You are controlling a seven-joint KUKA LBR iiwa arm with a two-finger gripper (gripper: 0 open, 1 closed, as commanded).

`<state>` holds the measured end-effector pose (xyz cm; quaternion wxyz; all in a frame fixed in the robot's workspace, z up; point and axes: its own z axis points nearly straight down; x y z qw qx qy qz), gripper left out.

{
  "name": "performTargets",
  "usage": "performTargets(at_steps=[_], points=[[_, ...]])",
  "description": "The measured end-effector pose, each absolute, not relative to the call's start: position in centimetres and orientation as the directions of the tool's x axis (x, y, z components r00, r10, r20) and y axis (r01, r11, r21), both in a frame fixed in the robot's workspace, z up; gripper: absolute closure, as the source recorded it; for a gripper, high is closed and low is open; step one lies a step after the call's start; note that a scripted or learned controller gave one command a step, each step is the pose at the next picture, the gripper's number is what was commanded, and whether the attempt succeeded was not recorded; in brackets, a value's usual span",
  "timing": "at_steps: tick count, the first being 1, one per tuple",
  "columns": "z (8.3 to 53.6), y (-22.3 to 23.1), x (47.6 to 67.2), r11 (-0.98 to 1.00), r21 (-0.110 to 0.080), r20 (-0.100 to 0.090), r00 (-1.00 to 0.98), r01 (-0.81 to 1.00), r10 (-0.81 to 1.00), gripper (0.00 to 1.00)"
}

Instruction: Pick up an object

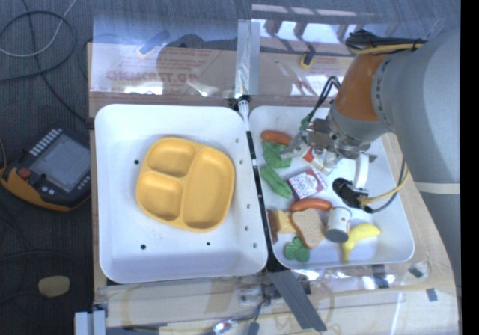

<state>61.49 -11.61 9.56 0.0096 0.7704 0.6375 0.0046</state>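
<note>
My gripper (320, 152) hangs low over the upper middle of the right bin (397, 247), under the orange band of the arm. Just below it lies a red and white packet (304, 185), and green toy vegetables (275, 169) lie to its left. An orange sausage (275, 136) sits at the bin's top left, and a second sausage (310, 205) lies under the packet. Further down are a bread slice (308, 229), a grey can (337, 224), a yellow banana (361, 236) and a green broccoli (296, 251). I see nothing lifted clear of the bin.
The left bin (120, 251) holds a yellow divided plate (185, 182). A ridge (253, 176) separates the two bins. The arm's grey body covers the right bin's upper right. A teach pendant (49, 169) and cables lie on the floor at the left.
</note>
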Motion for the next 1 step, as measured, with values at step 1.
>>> performTargets(at_steps=[1], points=[[9.45, -11.69, 65.34, -0.174, 0.000, -0.005, 0.174, 0.985, 0.985, 0.00]])
